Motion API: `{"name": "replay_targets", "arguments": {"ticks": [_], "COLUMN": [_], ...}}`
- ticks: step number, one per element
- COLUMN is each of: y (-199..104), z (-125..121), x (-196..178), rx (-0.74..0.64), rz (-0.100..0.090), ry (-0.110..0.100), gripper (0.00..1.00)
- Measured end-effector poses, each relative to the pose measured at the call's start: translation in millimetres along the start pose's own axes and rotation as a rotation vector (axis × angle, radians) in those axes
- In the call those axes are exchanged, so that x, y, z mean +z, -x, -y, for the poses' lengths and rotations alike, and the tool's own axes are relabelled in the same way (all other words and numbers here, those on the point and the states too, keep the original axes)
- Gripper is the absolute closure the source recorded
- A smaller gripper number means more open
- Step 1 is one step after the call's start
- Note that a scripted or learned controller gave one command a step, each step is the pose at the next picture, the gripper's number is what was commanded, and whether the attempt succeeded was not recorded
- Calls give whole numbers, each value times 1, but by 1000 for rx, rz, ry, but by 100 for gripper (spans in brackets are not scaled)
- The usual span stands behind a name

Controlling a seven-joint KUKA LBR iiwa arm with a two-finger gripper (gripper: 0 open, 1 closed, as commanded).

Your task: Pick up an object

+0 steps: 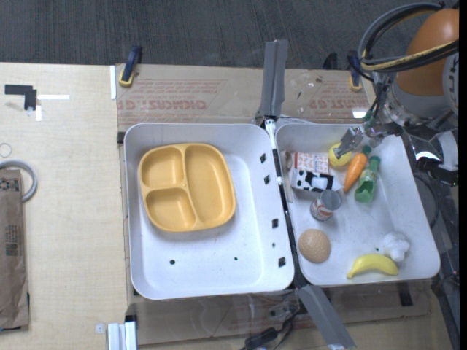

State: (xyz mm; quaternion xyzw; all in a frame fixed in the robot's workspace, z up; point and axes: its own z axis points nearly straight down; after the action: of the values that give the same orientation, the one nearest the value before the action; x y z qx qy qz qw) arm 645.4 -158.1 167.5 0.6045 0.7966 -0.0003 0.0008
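We look down on a wooden bench [58, 195] carrying two shallow white bins side by side. The left bin [211, 268] holds a yellow divided tray [187, 187] with three compartments, lying flat toward the bin's upper left. The right bin [408, 217] holds the clutter. The grey arm [423, 86], its orange band showing at the frame's top right corner, reaches in over the right bin's upper right corner, black cables looping above it. Its gripper [355, 138] hangs low over the far end of that bin, right above a small yellow object [338, 155]; we cannot tell from this angle whether it is spread or closed, or whether it has hold of anything.

Just beside the gripper lie an orange carrot [354, 170] and a green bottle [367, 181], both tilted and touching along their lengths. To their left we see a red-and-white box [309, 161] and, against it, a black-and-white carton [311, 181]. A small can [324, 205] lies below the carton. Near the bin's front sit a tan egg-shaped ball [314, 245], a yellow banana [372, 265] and a small white object [397, 245] close above the banana's right end.
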Motion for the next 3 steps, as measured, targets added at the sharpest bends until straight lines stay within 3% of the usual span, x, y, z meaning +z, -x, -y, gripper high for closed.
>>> {"name": "replay_targets", "arguments": {"ticks": [1,2,3], "y": [43,44,58], "z": [18,17,31], "x": [77,68,32], "rx": [-117,-114,-50], "rz": [-1,1,1], "ry": [-1,1,1], "gripper": [0,100,100]}}
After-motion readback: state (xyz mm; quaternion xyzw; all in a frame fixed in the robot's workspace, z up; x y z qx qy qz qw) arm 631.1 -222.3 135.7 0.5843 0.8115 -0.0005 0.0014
